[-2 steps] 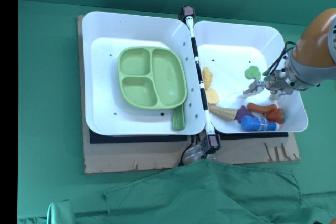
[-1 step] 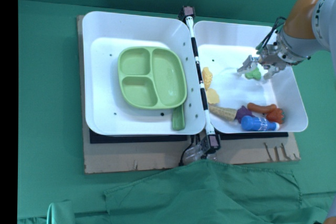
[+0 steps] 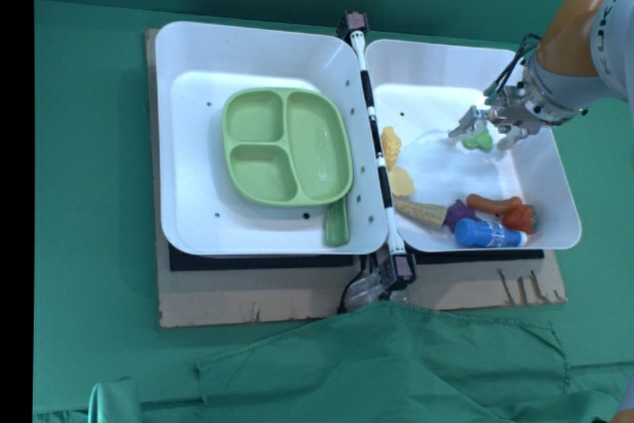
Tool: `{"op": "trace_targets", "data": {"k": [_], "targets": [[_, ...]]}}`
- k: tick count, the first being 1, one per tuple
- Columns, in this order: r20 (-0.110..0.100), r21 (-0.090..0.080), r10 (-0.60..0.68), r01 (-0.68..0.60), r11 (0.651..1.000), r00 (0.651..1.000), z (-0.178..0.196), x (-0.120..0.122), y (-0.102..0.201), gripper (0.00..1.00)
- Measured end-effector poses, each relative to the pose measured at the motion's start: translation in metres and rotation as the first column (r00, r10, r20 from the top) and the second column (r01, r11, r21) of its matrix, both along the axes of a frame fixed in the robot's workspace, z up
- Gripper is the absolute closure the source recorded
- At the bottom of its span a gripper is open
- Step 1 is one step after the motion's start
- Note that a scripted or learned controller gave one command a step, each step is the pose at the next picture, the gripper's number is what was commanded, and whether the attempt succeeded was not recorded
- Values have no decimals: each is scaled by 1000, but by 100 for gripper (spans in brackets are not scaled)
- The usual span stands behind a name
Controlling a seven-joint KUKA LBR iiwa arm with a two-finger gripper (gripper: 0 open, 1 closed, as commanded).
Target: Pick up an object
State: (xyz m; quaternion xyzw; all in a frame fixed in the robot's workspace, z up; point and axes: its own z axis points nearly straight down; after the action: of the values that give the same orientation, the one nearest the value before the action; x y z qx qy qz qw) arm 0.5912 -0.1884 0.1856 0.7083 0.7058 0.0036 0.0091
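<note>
1. The end effector (image 3: 484,130) hangs over the upper right part of the right bin (image 3: 555,213), reaching in from the right on the grey arm (image 3: 594,35) with its orange band.
2. Its two fingers stand apart, one toward the left and one toward the right, with a small green object (image 3: 477,142) lying just between and below their tips; whether the fingers touch it cannot be told.
3. The other things in the right bin lie well apart from the end effector: a yellow ridged piece (image 3: 391,146) and a paler yellow piece (image 3: 400,181) against the left wall, next to the divider.
4. Along the bin's near side sit a cone-shaped toy (image 3: 421,211), a purple piece (image 3: 459,212), an orange-red sausage-like toy (image 3: 495,204) and a blue bottle-like toy (image 3: 485,234), close together.
5. The left bin (image 3: 188,64) holds a green divided plate (image 3: 287,146) and a green strip (image 3: 336,225) near its lower right corner.
6. Both bins rest on cardboard (image 3: 198,307) on the green-covered desk (image 3: 89,213).
</note>
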Motion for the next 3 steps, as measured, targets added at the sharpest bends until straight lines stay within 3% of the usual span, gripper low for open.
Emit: {"op": "trace_targets", "data": {"k": [1,2,3], "targets": [[3,-2,-1,1,1000,1000,1,-45,9,0],[5,-1,-3,3,1000,1000,1,-93,-1,0],[-4,0,2,-2,1000,1000,-1,-31,-1,0]]}}
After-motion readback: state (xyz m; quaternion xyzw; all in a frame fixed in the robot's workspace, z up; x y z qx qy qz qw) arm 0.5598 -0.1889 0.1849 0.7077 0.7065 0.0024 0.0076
